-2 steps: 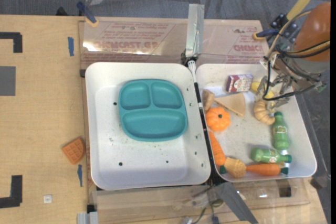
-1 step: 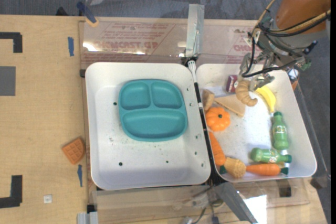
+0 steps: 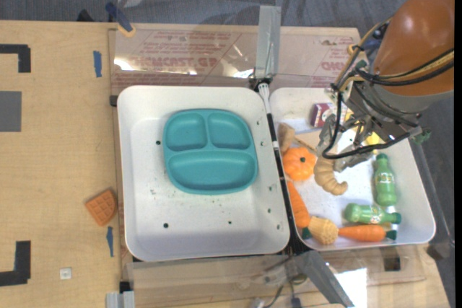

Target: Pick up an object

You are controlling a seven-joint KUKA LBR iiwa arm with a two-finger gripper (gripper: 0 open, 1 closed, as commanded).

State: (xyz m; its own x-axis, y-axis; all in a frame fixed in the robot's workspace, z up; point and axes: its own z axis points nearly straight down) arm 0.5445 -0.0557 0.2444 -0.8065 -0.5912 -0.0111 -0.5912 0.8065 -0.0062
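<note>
On the bench at far left we see a small orange waffle-shaped toy [image 3: 101, 206], then a teal sectioned plastic plate [image 3: 210, 151] in the left white bin [image 3: 137, 227]. In the right white bin [image 3: 419, 223] lie an orange toy pumpkin [image 3: 299, 163], a tan toy croissant [image 3: 330, 177] and green toy bottles [image 3: 384, 180]. The gripper [image 3: 345, 143] hangs just above the croissant.

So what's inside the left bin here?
The left bin holds one teal divided plate, lying flat with nothing visible in its three compartments. Small dark specks dot the bin floor. Whatever is under the plate is covered.
</note>
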